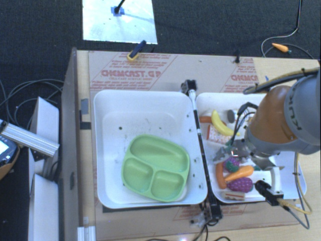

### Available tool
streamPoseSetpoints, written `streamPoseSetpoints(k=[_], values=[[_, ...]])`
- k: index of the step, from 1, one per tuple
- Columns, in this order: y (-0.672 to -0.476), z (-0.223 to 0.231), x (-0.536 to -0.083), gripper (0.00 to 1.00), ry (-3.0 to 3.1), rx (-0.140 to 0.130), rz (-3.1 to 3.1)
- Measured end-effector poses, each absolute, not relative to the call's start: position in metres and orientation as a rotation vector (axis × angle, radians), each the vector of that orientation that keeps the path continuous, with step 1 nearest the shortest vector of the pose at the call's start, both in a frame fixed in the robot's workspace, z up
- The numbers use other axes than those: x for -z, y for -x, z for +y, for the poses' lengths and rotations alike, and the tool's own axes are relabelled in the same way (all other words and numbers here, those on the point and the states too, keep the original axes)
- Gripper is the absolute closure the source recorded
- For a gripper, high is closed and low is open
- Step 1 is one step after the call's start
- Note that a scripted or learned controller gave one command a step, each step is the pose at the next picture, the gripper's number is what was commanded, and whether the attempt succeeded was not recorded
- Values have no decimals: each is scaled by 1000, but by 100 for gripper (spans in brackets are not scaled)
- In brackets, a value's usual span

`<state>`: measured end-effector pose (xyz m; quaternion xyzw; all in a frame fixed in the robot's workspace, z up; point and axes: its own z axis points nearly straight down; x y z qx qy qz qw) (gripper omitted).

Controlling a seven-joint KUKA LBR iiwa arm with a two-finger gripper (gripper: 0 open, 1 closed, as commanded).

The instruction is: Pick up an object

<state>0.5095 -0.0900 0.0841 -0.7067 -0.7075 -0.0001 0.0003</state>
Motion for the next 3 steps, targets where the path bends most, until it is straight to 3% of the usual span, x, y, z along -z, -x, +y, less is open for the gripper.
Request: streamPoseSetpoints(k=[1, 2, 3], values=[[-512, -90, -95, 100, 2221, 6, -2226], [-540, -77, -185, 100, 2220, 4, -2227], [-539, -77, -185, 0, 2219, 2, -2226]])
